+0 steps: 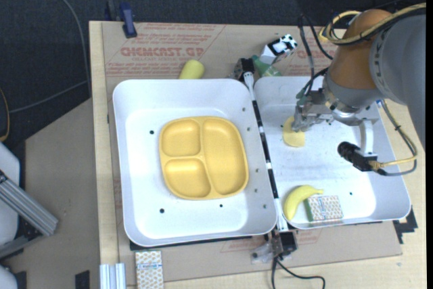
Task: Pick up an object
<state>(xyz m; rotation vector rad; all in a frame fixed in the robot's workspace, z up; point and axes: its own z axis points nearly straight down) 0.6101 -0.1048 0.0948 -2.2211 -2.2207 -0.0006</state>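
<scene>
1. The grey arm with the orange band (358,57) reaches in from the right and hangs over the right-hand shallow white bin (385,203), its claw (306,113) down near the bin's upper left part.
2. Right under the claw lies a small pale-yellow rounded lump (294,139), soft-looking, perhaps a toy food piece. The claw's tip seems to sit at its upper edge, touching or just above; from here I cannot tell which.
3. I cannot tell whether the claw is spread or closed; the dark metal at the tip runs together at this angle, and nothing is visibly held.
4. Lower in the same bin lie a yellow plastic banana (299,198) and, just beside it, a small flat speckled packet (325,209), both well apart from the claw.
5. The left-hand shallow white bin (135,166) carries a yellow three-compartment plastic plate (203,157). A small yellow cylinder (192,69) sits on the bench behind the bins.
6. My read: the arm is at the grasp step on the pale lump, lowered but not yet lifting.
7. Next it needs to close squarely around the lump and rise straight up; a low rounded piece could easily squirt out sideways.
</scene>
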